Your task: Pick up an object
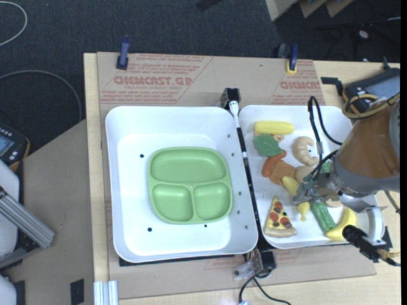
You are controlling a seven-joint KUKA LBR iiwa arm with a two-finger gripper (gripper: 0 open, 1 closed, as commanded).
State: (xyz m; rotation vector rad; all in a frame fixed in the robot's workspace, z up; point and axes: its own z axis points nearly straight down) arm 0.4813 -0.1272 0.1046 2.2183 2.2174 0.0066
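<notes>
**End effector low over the toy food in the right bin**

I see the end effector (313, 192) down among the play food in the right bin (331, 116); I cannot tell its state. A green piece (323, 217) and yellow piece (347, 221) lie just beside it, a pizza slice (278, 216) to its left. Corn (274, 128) sits at the far side. The left bin (121, 189) holds a green divided plate (189, 184). Both bins rest on the counter (95, 107).
</notes>
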